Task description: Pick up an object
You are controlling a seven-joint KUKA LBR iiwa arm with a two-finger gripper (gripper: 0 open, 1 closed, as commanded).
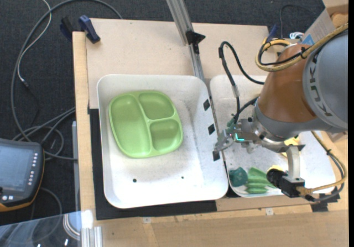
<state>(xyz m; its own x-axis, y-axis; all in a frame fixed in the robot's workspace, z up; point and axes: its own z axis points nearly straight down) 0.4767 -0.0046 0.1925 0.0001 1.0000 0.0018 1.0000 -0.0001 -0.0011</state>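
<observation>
Nearest the camera, down in the right bin (332,158): small green objects (251,179) bunched up against the front rim, a dark teal bit on the left, lighter green pieces beside it. Just above those, hanging over that same bin, the gripper (225,142) on the big grey and orange arm (301,96). Can't really tell how the tips sit, too small and cluttered there. Nothing visibly pinched. Over in the left bin (110,182), a light green divided plate (146,124) lying flat, three compartments. Further back, a blue clamp (88,27) on the bench corner.
</observation>
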